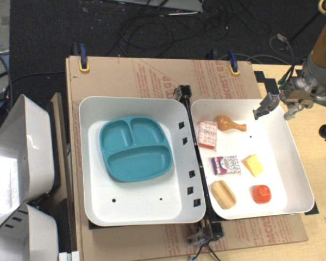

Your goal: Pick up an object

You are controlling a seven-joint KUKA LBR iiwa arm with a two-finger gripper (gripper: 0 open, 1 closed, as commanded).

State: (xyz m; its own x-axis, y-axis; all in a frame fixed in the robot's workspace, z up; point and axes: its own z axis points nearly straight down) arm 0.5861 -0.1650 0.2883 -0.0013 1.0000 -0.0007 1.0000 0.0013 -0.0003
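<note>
From my remote station I look down at a slant on a brown desk (152, 72) carrying two shallow white bins side by side. The left bin (92, 200) holds a teal divided plate (136, 148) with three compartments, lying flat in the bin's far-left part. The right bin (293, 167) holds six small things. At the far side, a pink-and-white carton (207, 134) lies close to the bin's left wall, and just to its right rests a toy chicken drumstick (230, 124) with its bone end pointing right. Toward the middle lies a purple-and-white box (226, 165), and just beside it on the right a yellow wedge of toy cheese (254, 165). Near the front, a toy hot dog bun (223, 194) sits on the left and a red toy piece (261, 193) on the right — the two are apart from each other. The arm (320, 64) comes in from the right, and its claw (280, 107) hangs over the far-right corner of the right bin, above the rim. Its two fingers stand spread apart with nothing between them — one dark fingertip (262, 109) points toward the drumstick, but does not touch it. Every object in the right bin lies on the bin floor, untouched by the claw. Two more white bins (19, 162) sit off the desk at the left edge, and cables (152, 20) trail across the dark floor beyond the far side.
</note>
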